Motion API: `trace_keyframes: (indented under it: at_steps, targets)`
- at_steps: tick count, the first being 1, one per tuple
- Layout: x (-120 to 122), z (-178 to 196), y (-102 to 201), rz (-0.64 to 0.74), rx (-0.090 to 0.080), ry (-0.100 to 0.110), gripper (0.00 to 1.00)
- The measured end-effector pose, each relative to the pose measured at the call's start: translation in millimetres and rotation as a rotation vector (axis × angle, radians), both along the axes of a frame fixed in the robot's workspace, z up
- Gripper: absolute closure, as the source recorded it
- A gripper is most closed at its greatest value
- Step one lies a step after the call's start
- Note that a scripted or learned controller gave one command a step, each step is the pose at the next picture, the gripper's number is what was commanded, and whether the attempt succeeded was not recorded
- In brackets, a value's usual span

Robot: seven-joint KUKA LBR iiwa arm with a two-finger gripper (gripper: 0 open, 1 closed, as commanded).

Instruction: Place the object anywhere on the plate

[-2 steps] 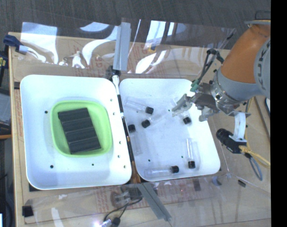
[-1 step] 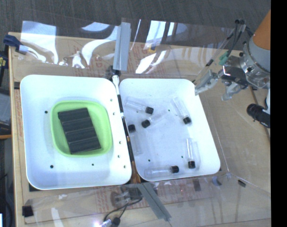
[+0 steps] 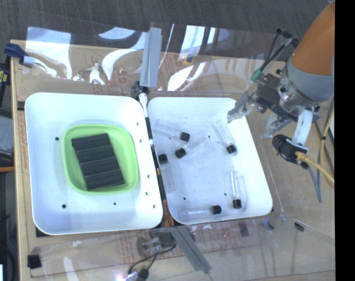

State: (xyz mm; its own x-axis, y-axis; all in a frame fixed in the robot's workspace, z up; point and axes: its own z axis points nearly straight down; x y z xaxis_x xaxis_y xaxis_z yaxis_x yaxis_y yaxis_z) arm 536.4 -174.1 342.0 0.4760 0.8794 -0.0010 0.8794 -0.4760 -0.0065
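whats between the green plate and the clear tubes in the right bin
In the camera view, bare white floor of the left bin, then the two bins' touching rims, lie between the green plate and the nearest clear tubes.

One fixed overhead camera, slanted down on both bins [image 3: 143, 157]

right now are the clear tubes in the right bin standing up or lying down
Lying down: the clear tubes rest on their sides across the right bin floor, black caps pointing sideways.
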Motion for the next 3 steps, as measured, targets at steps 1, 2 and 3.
trace_keyframes:
  at_steps: [1, 2, 3]
  targets:
    - [-10.9, 45.7, -24.5, 0.04, -0.001, -0.004, 0.0]
    - [-6.5, 3.4, 84.2, -0.151, -0.001, -0.001, 0.0]
    - [-8.0, 20.6, -5.1, -0.264, -0.003, -0.003, 0.0]
